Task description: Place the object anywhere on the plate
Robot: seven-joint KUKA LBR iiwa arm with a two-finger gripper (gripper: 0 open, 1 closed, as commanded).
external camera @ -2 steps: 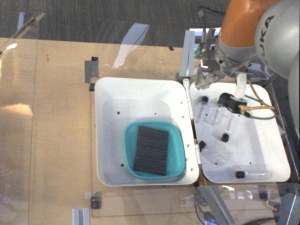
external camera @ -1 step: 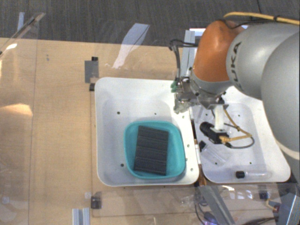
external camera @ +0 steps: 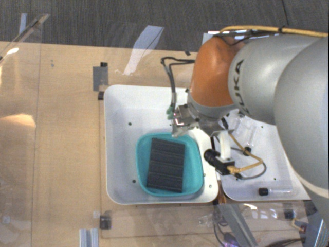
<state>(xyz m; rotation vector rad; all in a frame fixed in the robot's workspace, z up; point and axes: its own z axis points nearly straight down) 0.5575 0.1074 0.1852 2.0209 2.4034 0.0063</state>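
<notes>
A teal, square-ish plate [external camera: 194, 163] sits in the left white bin [external camera: 121, 138], toward its front right. A dark grey ribbed rectangular object [external camera: 166, 164] lies flat on the plate, near its middle. My gripper [external camera: 181, 121] hangs just above the plate's far rim, under the orange band of the arm [external camera: 216, 76]. Most of the gripper is hidden by the wrist. The dark object lies apart from the gripper, a little in front of it.
The right bin [external camera: 272, 179] is largely covered by the grey arm. A small black piece [external camera: 263, 191] lies near its front edge. A yellow cable with a black connector [external camera: 241, 169] hangs from the wrist over the gap between the bins.
</notes>
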